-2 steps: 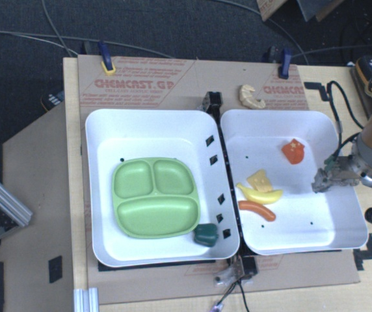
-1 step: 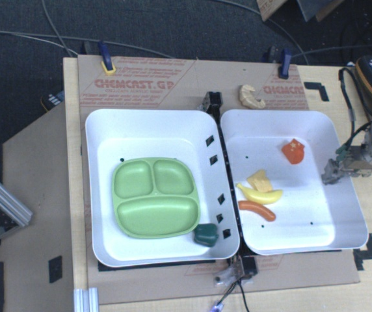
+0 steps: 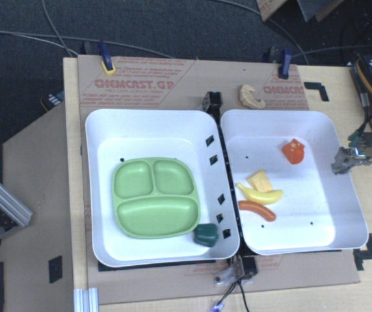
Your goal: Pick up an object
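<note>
Divided tray [image 3: 155,197] in left bin [image 3: 101,174]; toy foods [image 3: 261,190] in right bin [image 3: 322,194].

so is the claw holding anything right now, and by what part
Nothing is held. The claw sits at the right bin's right edge, apart from the red toy, banana and sausage.

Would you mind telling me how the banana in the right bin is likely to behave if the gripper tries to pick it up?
The banana looks like a small smooth plastic toy, so probably light, rigid and somewhat slippery. Its curved shape may let it pivot or slide out of a pinch. It lies touching the yellow block and close to the sausage, so these may get nudged.
</note>
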Robot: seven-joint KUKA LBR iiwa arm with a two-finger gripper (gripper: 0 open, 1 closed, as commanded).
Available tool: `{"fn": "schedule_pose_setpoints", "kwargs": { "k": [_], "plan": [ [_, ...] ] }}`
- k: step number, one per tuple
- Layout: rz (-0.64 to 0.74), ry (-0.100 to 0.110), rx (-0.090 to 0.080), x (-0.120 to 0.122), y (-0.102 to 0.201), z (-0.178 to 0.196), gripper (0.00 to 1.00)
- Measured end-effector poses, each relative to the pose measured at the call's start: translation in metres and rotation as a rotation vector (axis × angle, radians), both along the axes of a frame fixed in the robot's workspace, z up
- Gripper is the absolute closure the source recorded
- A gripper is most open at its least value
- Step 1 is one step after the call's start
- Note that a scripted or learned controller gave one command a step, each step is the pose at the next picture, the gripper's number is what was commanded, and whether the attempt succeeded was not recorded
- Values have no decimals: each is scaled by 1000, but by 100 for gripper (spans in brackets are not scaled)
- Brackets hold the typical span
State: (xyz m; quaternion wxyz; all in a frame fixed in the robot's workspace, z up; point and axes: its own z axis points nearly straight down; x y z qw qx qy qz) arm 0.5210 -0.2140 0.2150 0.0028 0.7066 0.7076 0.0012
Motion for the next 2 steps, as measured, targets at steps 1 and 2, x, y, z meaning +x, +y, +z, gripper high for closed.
{"fn": "schedule_pose_setpoints", "kwargs": {
  "k": [1,2],
  "plan": [
    [0,-3,-1,1,2,65,100],
    [5,6,5,4,55,67,100]
  ]
}}
